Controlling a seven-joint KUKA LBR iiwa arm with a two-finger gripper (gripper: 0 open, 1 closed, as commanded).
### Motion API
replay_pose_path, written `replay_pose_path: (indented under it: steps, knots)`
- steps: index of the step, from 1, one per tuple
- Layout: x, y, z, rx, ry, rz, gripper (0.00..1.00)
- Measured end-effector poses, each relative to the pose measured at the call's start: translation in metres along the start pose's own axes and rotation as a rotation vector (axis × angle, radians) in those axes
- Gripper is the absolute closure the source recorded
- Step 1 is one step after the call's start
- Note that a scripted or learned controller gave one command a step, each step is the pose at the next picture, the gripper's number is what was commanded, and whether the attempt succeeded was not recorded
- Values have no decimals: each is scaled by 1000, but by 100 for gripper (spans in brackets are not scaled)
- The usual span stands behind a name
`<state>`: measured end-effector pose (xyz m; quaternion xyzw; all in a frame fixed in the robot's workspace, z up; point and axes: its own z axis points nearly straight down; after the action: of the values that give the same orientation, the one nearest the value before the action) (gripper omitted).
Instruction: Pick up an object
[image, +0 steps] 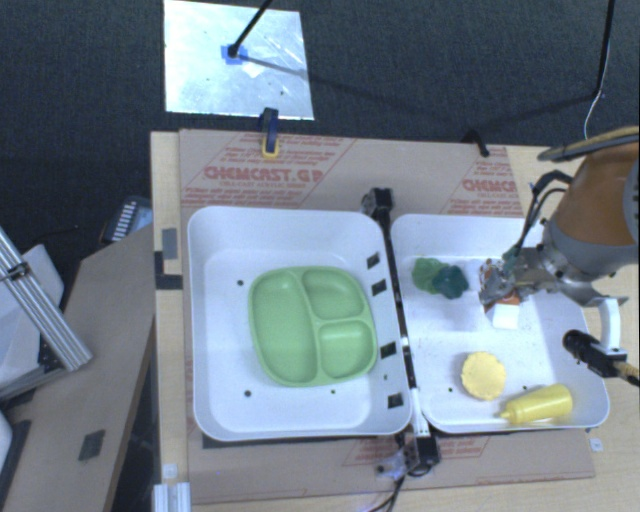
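While the arm (600, 215) reaches in from the right edge of the frame, its gripper (497, 285) sits low over the right bin (440, 235), upper-middle part of that bin. Whether the gripper is clenched or released cannot be told; the tip is small and blurred, with something orange-brown at it that can't be identified. Nothing is clearly held.

Candidate objects, all in the right bin: a green-teal lumpy object (441, 277) at the bin's upper left, near the gripper and to its left, apart from it. A small white block (505, 317) lies just below the gripper tip; touching or not can't be told. A round yellow piece (483, 375) sits lower centre of the bin. A yellow bottle-shaped object (538, 404) lies on its side at the bin's lower right, just beside the round yellow piece.

Left bin (215, 240), centre of frame, holds a green divided plate (310, 325) with three compartments, lying flat.

Both bins rest on a brown cardboard sheet (300, 170) with red print. A yellow clamp (270, 135) sits at the sheet's top edge. A shiny silver panel (200, 60) lies at top of frame on dark floor.
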<state>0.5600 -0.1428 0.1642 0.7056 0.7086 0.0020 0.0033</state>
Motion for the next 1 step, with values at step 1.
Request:
replay_pose_path:
  steps: [1]
  knots:
    - [-2,-4,-45,1,0,0,100]
